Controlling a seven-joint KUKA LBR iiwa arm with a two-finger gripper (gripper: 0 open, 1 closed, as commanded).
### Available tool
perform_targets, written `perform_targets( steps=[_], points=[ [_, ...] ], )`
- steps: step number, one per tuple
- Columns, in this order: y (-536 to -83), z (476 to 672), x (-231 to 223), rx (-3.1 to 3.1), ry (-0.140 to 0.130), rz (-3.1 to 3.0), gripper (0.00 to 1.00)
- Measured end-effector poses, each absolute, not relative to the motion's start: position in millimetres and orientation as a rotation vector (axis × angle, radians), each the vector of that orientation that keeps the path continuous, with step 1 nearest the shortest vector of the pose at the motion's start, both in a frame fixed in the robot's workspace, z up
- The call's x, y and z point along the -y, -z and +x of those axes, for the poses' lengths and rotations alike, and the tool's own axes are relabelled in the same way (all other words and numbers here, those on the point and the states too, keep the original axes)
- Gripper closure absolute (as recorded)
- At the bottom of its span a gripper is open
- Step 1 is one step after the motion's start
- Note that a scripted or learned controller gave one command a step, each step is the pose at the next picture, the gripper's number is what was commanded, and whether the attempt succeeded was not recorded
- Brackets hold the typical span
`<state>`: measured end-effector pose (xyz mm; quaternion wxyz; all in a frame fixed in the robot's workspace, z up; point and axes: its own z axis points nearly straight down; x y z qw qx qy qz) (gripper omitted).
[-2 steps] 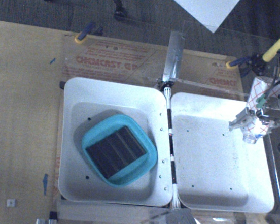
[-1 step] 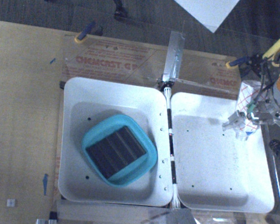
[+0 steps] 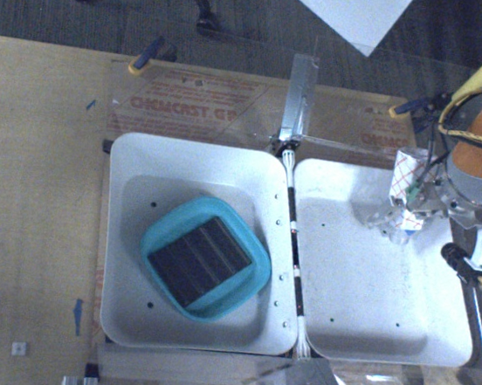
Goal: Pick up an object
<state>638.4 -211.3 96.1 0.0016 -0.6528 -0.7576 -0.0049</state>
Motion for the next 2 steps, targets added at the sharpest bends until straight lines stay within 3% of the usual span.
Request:
perform_targets(
  steps=[1,2],
  points=[
    [-107,639.6,211,2.382,0.017,-2.049,1.00],
    [-184,667.7,140,2.471,0.001,-1.944,1.00]
  ],
)
